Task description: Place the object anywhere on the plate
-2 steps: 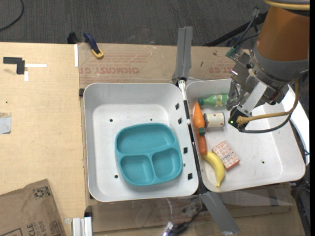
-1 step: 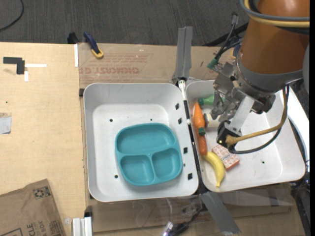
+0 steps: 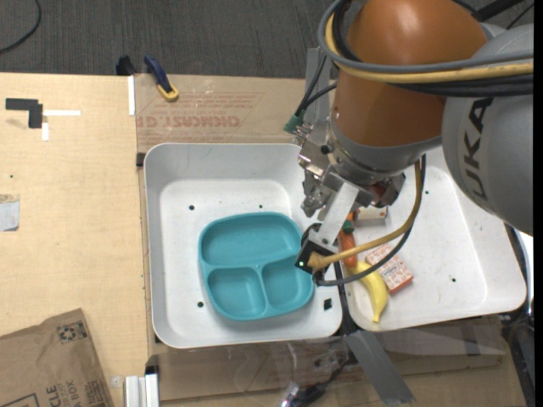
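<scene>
A teal plate (image 3: 254, 265) with three compartments lies in the left white bin (image 3: 170, 227), nothing on it. My gripper (image 3: 312, 197) hangs under the big orange-banded wrist, above the divide between the two bins and just off the plate's upper right rim. The wrist hides most of it, and I see nothing held in it. In the right bin (image 3: 484, 270) lie a yellow banana (image 3: 373, 291), an orange carrot-like piece (image 3: 348, 248) and a small red and white packet (image 3: 397, 276), all close below the gripper.
The arm covers the right bin's upper left part. A reddish item (image 3: 386, 195) peeks out under the wrist. A blue and yellow clamp (image 3: 161, 79) lies on the cardboard behind the bins. A brown box (image 3: 42, 363) sits at the front left.
</scene>
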Controlling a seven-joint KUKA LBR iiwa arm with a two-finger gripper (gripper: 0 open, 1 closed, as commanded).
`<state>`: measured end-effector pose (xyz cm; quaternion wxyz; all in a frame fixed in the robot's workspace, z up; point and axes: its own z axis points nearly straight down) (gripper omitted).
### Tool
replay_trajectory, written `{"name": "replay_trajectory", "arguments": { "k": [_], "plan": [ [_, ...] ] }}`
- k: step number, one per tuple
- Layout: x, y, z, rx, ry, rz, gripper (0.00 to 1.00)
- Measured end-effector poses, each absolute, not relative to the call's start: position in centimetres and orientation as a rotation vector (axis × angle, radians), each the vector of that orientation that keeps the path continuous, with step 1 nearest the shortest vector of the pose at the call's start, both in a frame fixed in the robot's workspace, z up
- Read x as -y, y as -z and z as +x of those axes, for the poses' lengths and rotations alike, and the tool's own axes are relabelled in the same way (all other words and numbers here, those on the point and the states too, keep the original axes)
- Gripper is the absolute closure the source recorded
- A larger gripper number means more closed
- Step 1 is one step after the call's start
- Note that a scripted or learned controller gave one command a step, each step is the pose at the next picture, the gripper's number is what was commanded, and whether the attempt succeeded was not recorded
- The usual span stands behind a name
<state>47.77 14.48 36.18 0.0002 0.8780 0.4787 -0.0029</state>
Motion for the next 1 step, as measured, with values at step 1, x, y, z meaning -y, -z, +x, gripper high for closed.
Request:
{"name": "replay_trajectory", "arguments": {
  "k": [1],
  "plan": [
    [-9.33,-44.08,48.91,-1.354,0.008,2.834,1.00]
  ]
}}
